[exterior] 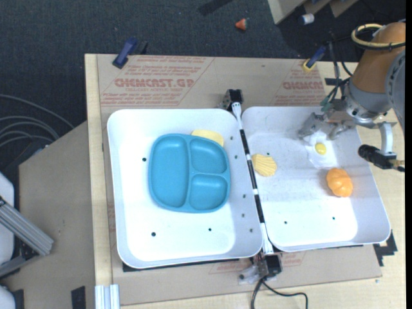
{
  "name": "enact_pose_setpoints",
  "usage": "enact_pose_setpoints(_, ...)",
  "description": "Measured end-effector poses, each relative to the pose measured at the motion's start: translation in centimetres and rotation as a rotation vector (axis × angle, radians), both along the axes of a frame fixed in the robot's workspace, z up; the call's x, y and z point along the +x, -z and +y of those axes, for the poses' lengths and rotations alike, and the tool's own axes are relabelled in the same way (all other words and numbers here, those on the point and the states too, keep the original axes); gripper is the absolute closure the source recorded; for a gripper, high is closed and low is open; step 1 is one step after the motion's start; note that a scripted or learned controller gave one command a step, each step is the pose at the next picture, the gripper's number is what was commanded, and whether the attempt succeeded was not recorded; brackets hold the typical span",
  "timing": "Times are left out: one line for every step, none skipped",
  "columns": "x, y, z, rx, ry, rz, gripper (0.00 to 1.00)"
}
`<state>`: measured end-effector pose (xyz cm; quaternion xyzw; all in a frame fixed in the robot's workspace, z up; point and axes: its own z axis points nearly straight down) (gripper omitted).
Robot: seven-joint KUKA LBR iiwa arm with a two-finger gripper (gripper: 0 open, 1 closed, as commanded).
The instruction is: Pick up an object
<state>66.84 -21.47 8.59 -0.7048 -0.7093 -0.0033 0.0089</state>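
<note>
1. Reaching in from the right, the grey arm with its orange band hangs its hand low over the far part of the right-hand shallow white bin.

2. The hand's metal parts blur together from where I stand, so I cannot tell how it is set, and I see nothing gripped in it.

3. By my reading, the pick is not yet made: every loose thing lies flat on a bin floor, and the lift is left to do.

4. The nearest candidate is a small round yellow piece, lying on the right bin's floor just beside the hand, on the side nearer the camera. It may be touching the hand's tip; I cannot say for certain.

5. A rounded orange lump sits further toward the near right of the same bin, clearly apart from the hand.

6. A ribbed yellow shell-shaped piece rests close to the divider between the bins, well apart from the hand.

7. In the left-hand white bin a blue three-compartment plastic plate lies flat, with a pale yellow piece peeking out at its far edge.

8. Both bins rest on the pale wooden worktop.
</note>
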Motion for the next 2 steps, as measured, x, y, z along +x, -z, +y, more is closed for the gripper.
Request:
enact_pose_setpoints(0.00, 0.00, 0.00, 0.000, 0.000, 0.000, 0.00)
enact_pose_setpoints(-0.01, 0.01, 0.00, 0.000, 0.000, 0.000, 0.00)
